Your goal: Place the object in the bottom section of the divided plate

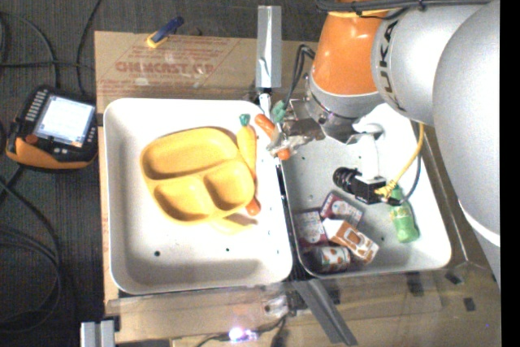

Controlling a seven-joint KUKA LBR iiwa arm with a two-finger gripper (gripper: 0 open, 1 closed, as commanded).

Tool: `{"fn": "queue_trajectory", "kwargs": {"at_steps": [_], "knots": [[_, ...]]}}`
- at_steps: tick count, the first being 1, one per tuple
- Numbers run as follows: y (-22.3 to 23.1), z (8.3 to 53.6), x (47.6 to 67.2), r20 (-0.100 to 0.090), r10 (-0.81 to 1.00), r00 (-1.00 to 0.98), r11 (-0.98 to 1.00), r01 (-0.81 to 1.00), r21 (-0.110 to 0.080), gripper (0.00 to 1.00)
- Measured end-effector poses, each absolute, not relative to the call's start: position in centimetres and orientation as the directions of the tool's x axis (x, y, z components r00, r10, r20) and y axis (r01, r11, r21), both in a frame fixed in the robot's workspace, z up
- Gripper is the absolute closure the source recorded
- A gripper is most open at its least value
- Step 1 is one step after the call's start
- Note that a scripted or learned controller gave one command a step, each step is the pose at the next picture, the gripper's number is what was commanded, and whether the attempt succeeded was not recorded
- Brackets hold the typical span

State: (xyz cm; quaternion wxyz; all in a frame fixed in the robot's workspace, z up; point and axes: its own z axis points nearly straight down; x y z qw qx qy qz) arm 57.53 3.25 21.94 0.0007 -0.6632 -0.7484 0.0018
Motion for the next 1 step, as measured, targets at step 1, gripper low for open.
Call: {"fn": "queue_trajectory", "kwargs": {"at_steps": [1], "knots": [[3.25,21.95,57.54,-0.001,0.993,-0.12,0.12,0.993,-0.003,0.0]]}}
